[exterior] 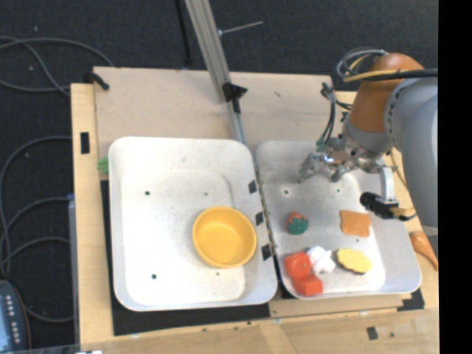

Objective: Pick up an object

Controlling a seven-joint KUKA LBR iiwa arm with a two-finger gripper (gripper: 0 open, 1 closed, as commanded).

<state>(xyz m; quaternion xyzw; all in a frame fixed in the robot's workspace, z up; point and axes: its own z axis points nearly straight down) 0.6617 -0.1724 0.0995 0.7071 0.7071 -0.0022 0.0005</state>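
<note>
A single fixed camera sits above the surface and looks down on it at a slant, far enough back to take in both white bins: the left bin fills the frame's centre-left, the right bin its centre-right. Dark floor borders the top and left.

Even, fairly bright light from overhead washes the white bins pale, with only soft, short shadows. The picture is slightly soft and grainy. The dark floor stays dim.
</note>
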